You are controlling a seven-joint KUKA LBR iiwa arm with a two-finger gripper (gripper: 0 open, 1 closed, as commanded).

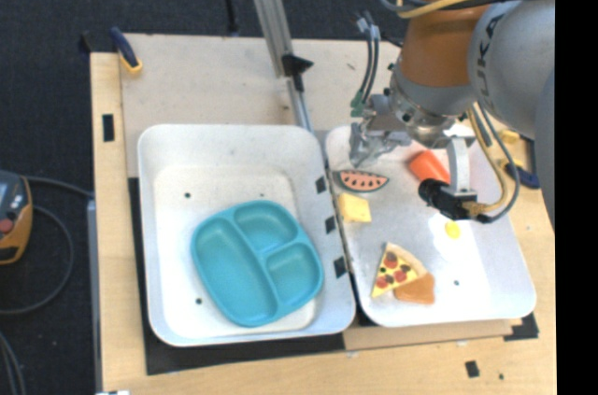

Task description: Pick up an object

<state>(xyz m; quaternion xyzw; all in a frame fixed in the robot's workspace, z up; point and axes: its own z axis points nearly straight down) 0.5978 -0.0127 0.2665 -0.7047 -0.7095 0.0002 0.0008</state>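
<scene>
Currently the pincer [366, 150] is placed just above the watermelon slice [362, 181] in the right bin [495, 290]; its opening cannot be told.

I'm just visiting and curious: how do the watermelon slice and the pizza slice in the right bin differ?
The watermelon slice is a red half-moon with a green rind; the pizza slice is a yellow wedge with red dots and an orange crust. The watermelon slice lies right under the gripper, near the bin's far end; the pizza slice lies apart, nearer the front. Both are small toy foods lying flat in the same white bin.
</scene>
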